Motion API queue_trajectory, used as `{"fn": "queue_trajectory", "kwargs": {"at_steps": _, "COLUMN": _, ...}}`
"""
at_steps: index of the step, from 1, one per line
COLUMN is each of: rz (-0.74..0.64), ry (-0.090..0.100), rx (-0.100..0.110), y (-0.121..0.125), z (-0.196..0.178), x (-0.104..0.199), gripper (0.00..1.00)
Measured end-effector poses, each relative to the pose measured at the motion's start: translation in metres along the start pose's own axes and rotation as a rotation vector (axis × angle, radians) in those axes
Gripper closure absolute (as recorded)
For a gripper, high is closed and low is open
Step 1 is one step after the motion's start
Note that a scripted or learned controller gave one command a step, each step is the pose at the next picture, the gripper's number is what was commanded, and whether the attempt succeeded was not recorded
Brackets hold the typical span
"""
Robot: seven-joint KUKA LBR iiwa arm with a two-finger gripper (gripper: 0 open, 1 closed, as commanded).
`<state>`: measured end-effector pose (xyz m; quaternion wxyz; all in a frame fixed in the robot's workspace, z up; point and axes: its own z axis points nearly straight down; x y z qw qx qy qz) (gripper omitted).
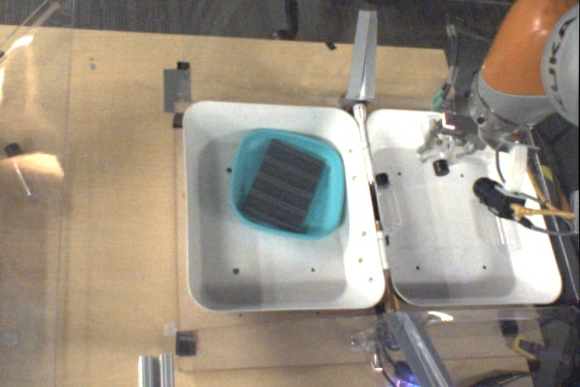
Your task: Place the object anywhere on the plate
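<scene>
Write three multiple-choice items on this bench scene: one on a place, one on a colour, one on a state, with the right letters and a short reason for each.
1. Where does the dark ridged block lie?
A. On the plate in the left bin
B. On the floor of the right bin
C. On the wooden bench

2. What colour is the plate?
A. Red
B. Turquoise
C. Yellow

3. How does the arm stand to the block?
A. Pressing on it
B. Lifting it above the plate
C. Apart from it, over the right bin

Answers:
1. A: the block rests on the plate inside the left bin.
2. B: the rim around the block is turquoise.
3. C: the arm and its pincer are above the right bin, well away from the block.
</scene>
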<state>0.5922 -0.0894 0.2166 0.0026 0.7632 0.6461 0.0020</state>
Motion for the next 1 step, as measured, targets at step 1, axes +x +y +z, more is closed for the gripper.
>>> {"fn": "queue_trajectory", "kwargs": {"at_steps": 1, "rz": 0.0, "ry": 0.0, "rx": 0.0, "y": 0.0, "z": -0.0001, "x": 0.0, "gripper": 0.0}}
